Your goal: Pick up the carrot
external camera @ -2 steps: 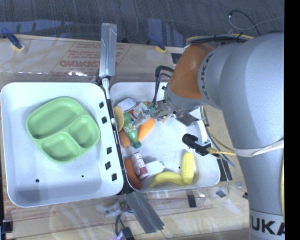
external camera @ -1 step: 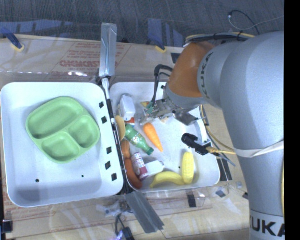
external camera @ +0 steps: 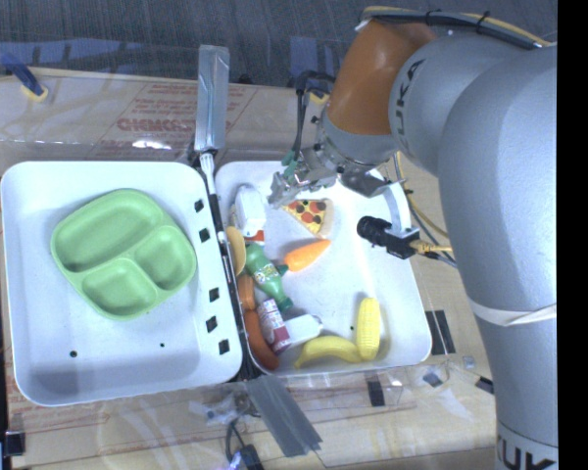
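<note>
Two white bins sit side by side, and the right bin (external camera: 404, 292) is the crowded one. The carrot (external camera: 308, 254) lies near its middle, fat end toward the left, tip pointing up-right, with bare white floor to its right. Just above it is a toy pizza slice (external camera: 312, 213), close but apart as far as I can see. On the carrot's left a green bottle (external camera: 264, 271) comes right up against the fat end (touching or just beside, hard to call from this angle). Below that a red-labelled bottle (external camera: 274, 323), a banana (external camera: 325, 351) and a corn cob (external camera: 368, 325) crowd the lower part of the bin, well clear of the carrot.

The gripper (external camera: 292, 179) hangs over the bin's upper part, beside the pizza slice and above the carrot, nothing visibly in it. Whether it's spread or pressed together, I can't tell; it's a blurry metal clump.

The left bin (external camera: 29, 262) holds a green divided plate (external camera: 123, 252).
</note>
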Robot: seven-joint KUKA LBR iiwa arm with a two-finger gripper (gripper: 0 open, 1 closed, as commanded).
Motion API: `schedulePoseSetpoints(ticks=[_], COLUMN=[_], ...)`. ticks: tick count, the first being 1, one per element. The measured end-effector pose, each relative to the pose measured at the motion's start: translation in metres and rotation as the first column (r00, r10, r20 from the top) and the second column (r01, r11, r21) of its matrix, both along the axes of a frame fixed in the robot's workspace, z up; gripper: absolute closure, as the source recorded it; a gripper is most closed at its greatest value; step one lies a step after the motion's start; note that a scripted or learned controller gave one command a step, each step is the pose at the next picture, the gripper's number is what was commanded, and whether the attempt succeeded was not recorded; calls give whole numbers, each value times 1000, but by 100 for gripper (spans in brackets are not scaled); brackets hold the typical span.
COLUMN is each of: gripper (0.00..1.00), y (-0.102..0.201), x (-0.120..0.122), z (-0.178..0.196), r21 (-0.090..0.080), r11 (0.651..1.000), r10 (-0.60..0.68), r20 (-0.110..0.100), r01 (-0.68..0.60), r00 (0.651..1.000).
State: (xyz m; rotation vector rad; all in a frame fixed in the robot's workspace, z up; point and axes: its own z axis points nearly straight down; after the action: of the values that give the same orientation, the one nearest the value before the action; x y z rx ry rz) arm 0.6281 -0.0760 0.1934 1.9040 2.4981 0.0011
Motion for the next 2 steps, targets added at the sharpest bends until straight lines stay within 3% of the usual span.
schedulePoseSetpoints(ticks=[1, 2], gripper=[0, 0], y=[0, 0], x=[-1, -1], z=[-1, -1], r21=[0, 0], r11=[1000, 1000], r10=[0, 0], r20=[-2, -2], r01=[0, 0], r00=[1000, 1000])
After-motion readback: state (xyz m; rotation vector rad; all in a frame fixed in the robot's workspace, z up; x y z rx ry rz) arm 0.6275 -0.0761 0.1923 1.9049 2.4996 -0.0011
